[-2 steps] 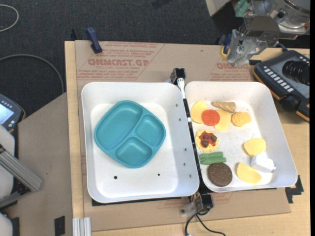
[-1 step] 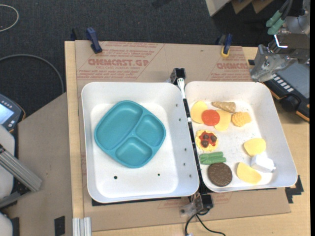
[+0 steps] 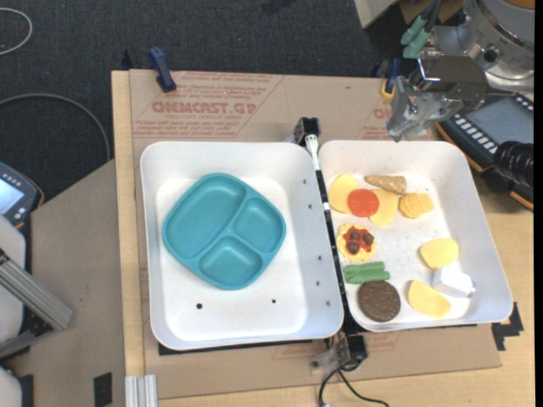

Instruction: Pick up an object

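The end effector [image 3: 405, 117] hangs above the far rim of the right bin [image 3: 488, 253], at the top right of the view, with nothing seen between its fingers; from this slant I cannot tell whether it is released or clenched. It is metal, grey and angular, with cables running up to the wrist.

Judging by this, the pick is not yet made: nothing is lifted, and every candidate lies in the right bin below and nearer the camera than the end effector. What is left is the whole of it: descend, close on one piece, raise it.

Nearest the end effector lie a tan wedge [image 3: 387, 182], a ridged orange nugget [image 3: 415, 204], and a flat red disc [image 3: 363, 202] resting on pale yellow rounds [image 3: 344, 192]. Further on are a yellow square [image 3: 356, 241] with dark red spots, a yellow lump [image 3: 439, 252], green pods [image 3: 366, 271], a dark brown patty [image 3: 377, 300] with a rough-looking face, a yellow crescent [image 3: 428, 299], and a white block [image 3: 454, 281] touching that crescent. They look like toy food, smooth plastic for the most part, and mostly low and flat, which I judge would make them hard to pinch.

The left bin [image 3: 157, 270] holds a teal tray [image 3: 224, 230] with three compartments, rounded and glossy. Both bins are shallow, white and matte, clipped together along the middle seam, and sit on a cardboard sheet [image 3: 212, 100] on the desk.
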You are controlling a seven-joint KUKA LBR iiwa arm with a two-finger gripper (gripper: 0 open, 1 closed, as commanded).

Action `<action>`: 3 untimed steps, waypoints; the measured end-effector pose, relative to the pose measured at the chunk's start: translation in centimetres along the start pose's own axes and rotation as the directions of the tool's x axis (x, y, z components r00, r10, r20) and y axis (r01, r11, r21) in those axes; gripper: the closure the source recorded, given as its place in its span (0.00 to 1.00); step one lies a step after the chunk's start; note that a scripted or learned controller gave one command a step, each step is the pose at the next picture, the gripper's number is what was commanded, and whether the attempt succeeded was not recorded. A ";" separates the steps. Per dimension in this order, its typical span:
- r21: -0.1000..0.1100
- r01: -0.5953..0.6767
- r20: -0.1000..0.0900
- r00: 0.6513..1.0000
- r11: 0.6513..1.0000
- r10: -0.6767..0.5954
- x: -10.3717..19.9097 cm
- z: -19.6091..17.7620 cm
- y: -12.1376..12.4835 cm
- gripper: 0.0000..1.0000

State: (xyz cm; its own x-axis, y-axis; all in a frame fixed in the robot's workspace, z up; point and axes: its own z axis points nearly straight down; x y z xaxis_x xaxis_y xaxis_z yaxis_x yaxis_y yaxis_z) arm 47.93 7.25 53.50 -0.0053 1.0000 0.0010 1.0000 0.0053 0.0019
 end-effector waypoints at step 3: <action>0.006 -0.014 0.003 1.000 1.000 0.014 -9.1 4.1 -0.1 1.00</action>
State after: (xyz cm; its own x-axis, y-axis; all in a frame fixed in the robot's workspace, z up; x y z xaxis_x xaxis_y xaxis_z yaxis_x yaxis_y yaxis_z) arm 47.90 -1.81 49.40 0.0089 1.0000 -0.0017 1.0000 -0.0089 -0.0041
